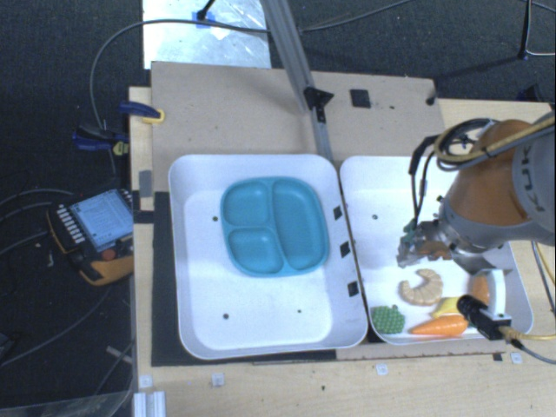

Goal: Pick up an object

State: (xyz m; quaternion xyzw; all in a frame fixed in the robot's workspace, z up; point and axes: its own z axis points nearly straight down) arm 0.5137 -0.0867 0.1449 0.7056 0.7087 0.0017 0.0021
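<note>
We see the grey and orange arm's gripper (420,246) low over the right white bin (373,189), just above the tan croissant-shaped toy (422,287); we cannot tell its state. Along that bin's near edge lie a green bumpy toy vegetable (388,320), an orange toy carrot (440,326) and a yellow piece (446,305). A blue three-compartment plastic plate (274,225) sits mid left white bin (195,320).

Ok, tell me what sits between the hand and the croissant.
Nothing: in the camera view, bare white floor of the right bin separates the hand from the croissant just below it.
</note>
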